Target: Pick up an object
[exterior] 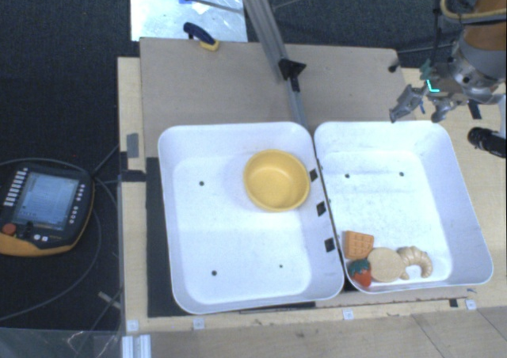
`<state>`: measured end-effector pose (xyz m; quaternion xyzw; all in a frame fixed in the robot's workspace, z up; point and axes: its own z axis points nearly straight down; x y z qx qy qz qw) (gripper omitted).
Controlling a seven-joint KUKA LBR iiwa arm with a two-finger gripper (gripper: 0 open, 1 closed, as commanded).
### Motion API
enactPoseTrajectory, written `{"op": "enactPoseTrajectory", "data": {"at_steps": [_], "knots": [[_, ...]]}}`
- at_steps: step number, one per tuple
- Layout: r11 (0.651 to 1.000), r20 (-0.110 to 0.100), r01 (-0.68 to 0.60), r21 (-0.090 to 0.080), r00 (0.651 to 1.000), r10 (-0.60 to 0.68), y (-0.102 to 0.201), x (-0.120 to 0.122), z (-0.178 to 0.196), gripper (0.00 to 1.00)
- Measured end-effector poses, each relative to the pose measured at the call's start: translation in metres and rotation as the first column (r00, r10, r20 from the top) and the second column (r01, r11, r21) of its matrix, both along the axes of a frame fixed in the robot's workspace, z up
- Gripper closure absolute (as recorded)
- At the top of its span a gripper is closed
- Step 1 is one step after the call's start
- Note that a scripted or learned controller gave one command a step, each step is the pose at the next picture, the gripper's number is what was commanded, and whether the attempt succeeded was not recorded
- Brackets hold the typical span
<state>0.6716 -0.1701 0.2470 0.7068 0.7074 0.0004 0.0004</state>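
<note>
- nearest, toy foods crowd the right bin's (463, 190) front corner: a waffle (358, 243), round cookie (385, 264), croissant (417, 260) and a red piece (361, 273), touching, so singling one out looks tricky.
- the yellow bowl (276, 180) sits alone in the left bin (190, 214), probably the easier pick.
- farthest, the claw (420, 104) hovers over the tabletop beyond the right bin's rim, fingers spread, holding nothing.

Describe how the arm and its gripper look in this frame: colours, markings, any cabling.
The arm is grey with an orange band above the wrist, edged by a dark ring. The wrist block is pale grey metal with a small cyan light on it. The gripper has grey and black fingers. Thin dark cables run beside the arm.
</note>
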Motion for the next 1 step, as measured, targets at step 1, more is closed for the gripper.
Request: {"op": "enactPoseTrajectory", "data": {"at_steps": [1], "knots": [[1.000, 0.000, 0.000, 0.000, 1.000, 0.000, 0.0000, 0.0000, -0.0001, 0.00]]}}
